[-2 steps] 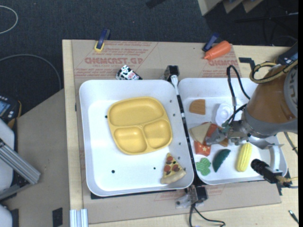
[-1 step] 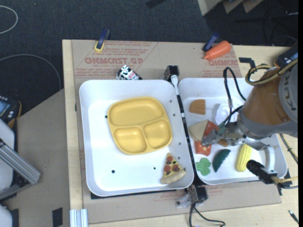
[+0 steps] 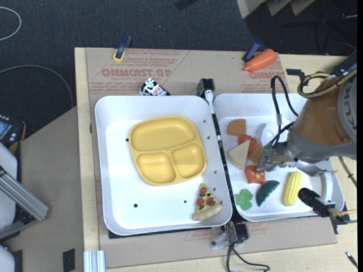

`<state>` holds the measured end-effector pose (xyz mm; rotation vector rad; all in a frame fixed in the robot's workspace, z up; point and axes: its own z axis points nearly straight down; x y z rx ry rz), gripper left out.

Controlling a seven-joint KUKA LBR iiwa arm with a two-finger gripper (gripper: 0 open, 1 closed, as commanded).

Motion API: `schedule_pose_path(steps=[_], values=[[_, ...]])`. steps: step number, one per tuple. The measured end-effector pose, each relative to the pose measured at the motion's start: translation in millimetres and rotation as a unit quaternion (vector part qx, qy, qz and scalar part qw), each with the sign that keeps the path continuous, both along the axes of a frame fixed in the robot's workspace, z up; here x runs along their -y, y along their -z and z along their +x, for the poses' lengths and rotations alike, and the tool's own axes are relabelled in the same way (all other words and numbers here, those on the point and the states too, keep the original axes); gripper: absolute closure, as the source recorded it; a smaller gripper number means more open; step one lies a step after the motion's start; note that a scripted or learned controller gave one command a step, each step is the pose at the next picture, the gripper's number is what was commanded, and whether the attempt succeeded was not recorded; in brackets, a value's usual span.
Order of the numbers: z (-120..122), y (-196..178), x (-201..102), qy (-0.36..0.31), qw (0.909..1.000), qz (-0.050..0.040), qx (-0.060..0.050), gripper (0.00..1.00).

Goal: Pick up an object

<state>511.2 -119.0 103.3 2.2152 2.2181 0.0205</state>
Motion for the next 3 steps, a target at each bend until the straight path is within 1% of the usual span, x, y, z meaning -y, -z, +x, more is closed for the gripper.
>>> schedule_pose_path(steps=[1,2,3], values=[[-8,-57,3,0.000,1.0000,-0.0036,-0.004,1.00],[-12,-118,8,0.000,1.0000,-0.0035,-0.003,1.00],[-11,-122,8,0.000,1.0000,-0.0031,-0.005,1.00]])
